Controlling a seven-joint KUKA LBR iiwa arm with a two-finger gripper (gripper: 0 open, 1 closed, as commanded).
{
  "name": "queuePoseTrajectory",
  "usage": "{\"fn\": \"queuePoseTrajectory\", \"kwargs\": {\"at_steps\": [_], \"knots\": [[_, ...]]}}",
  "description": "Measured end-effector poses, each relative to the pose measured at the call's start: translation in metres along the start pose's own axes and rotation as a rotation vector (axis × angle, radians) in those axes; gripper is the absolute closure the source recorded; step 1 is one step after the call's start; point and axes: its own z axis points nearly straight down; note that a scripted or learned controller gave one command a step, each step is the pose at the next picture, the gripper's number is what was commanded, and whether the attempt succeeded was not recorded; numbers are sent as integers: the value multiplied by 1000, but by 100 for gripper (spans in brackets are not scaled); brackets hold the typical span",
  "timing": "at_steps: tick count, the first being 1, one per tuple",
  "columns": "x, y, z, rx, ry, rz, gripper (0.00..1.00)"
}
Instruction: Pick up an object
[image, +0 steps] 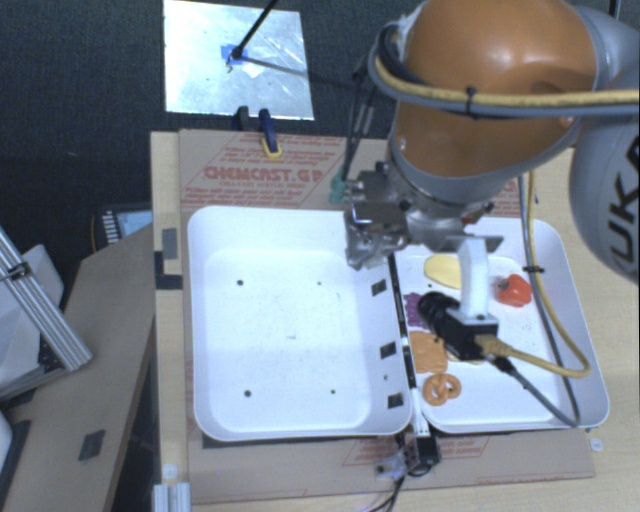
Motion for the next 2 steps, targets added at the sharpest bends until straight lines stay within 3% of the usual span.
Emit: {"fn": "queuePoseTrajectory", "kwargs": {"at_steps": [1, 2], "knots": [[-62, 0, -119, -20, 5, 2, 100], [-77, 0, -112, -6, 3, -2, 100]]}}
